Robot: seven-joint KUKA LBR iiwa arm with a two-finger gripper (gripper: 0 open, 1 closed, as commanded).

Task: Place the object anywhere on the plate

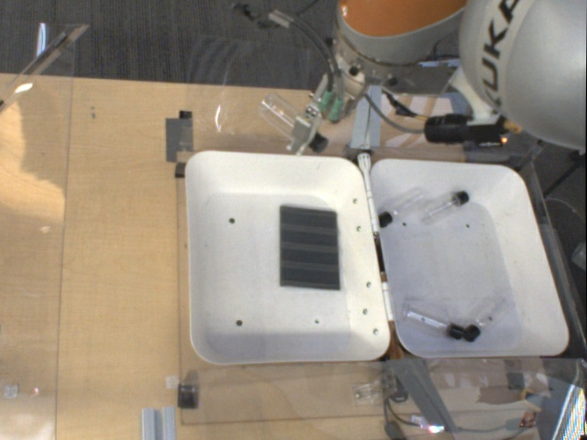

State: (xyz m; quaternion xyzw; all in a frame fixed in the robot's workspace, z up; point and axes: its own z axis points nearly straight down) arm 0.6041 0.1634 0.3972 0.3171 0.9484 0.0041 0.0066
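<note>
Looking down from the camera view: the arm (431, 7) comes in from the top right, and its gripper (310, 128) hangs just past the far rim of the left bin (206, 246), above the bare bench (101, 246) rather than above either bin. A clear tube-ish piece (278, 111) sticks out to the left right at the gripper's tip, touching it or near enough. Honestly I can't tell whether the gripper is clamped on it, open or closed; it's all see-through plastic and glare up there.

The plate (310, 247), a dark ribbed rectangle, lies flat in the middle of the left bin, well apart from the gripper and that clear piece.

The right bin (541, 273) has several clear tubes with black caps: one near the far side (440, 207), another toward the near edge (427, 321).
</note>
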